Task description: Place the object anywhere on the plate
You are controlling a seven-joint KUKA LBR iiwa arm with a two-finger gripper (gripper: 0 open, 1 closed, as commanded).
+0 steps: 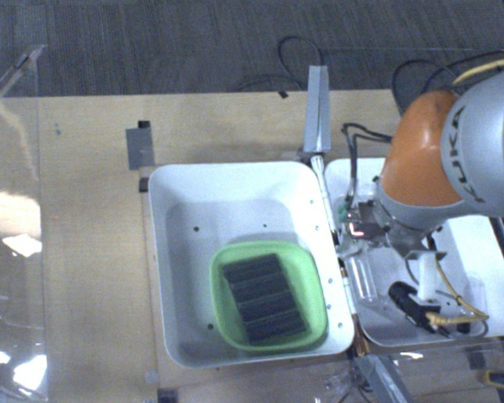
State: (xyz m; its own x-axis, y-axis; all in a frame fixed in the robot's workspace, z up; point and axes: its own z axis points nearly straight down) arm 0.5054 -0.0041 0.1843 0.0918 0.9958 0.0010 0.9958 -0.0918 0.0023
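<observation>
Camera view from above gives me first the wooden bench, and then the grey arm with its orange band, which reaches in from the right and hangs over the right bin. Next in size is the left bin, joined to the right one along their shared wall. Inside the left bin, a green plate with rounded corners sits toward the near right corner, close to that shared wall and to the near edge. On the plate lies a dark ridged block, which I take for the task's object. It lies flat on the middle of the plate and inside its rim. Its long axis runs roughly from the far edge of the bin toward the near edge, turned a little toward the right. The claw is below the wrist, just at the right bin's side of the shared wall, so the block lies to the left of it, near but apart, with the wall between them. I cannot tell if the claw is released or clenched, because the wrist covers it, and I see nothing held in it. In the right bin, near its near edge, I see a dark piece with a yellow cable; it may belong to the arm's own wiring. By my judgement the placing is already done, and the arm needs only to go away without touching the plate.
</observation>
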